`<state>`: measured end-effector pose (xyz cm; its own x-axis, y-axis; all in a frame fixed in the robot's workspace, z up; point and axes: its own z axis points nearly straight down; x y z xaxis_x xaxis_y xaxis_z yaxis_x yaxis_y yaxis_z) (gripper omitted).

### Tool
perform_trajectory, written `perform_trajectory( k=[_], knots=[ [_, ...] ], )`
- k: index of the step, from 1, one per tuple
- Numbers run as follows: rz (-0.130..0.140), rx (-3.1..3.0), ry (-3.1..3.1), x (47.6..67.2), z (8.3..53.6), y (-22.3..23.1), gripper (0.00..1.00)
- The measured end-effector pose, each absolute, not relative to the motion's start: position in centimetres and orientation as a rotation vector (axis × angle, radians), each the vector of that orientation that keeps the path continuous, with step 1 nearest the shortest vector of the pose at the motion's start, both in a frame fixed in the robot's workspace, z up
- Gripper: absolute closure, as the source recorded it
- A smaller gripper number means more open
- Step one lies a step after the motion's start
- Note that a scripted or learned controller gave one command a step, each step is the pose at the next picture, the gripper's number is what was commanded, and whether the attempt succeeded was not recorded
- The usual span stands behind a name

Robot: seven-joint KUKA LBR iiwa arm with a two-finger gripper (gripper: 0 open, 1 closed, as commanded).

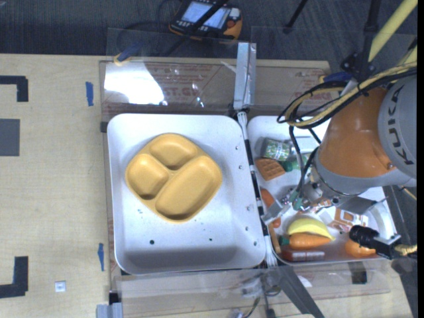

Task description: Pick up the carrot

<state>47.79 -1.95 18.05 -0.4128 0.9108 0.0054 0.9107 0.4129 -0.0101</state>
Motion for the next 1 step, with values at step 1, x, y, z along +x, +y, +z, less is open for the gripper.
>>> perform_trajectory(
  k=[1],
  knots=[
    [0.005,-1.611,-2.686,47.78,14.69,-10.78,0.00]
  ],
)
